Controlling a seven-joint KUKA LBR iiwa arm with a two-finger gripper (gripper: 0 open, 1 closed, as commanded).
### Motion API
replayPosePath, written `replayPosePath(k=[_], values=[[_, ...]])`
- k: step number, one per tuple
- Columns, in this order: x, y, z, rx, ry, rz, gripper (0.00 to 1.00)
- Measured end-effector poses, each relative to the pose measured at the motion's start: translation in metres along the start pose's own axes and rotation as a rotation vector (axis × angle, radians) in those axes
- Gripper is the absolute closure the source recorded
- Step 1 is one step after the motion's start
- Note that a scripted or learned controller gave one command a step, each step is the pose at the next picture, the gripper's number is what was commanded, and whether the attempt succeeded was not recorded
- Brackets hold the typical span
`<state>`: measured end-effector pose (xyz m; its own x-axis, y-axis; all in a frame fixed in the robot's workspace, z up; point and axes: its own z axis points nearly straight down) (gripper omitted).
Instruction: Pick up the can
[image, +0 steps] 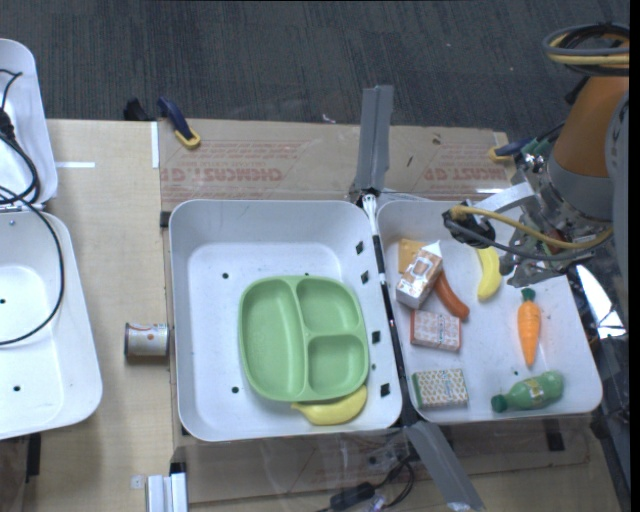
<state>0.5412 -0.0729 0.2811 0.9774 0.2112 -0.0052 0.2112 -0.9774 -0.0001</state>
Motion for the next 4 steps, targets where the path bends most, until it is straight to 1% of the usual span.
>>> replayPosePath(k=[1, 2, 3, 4], values=[[-0.017, 0.007, -0.009, 0.000, 0.000, 0.011, 1.00], [-0.017, 0.007, -0.016, 0.000, -0.007, 0.006, 1.00], [0.016, -0.066, -0.006, 0.001, -0.002, -0.439, 1.00], [-0.026, -0.046, -0.021, 0.000, 0.000, -0.497, 1.00]])
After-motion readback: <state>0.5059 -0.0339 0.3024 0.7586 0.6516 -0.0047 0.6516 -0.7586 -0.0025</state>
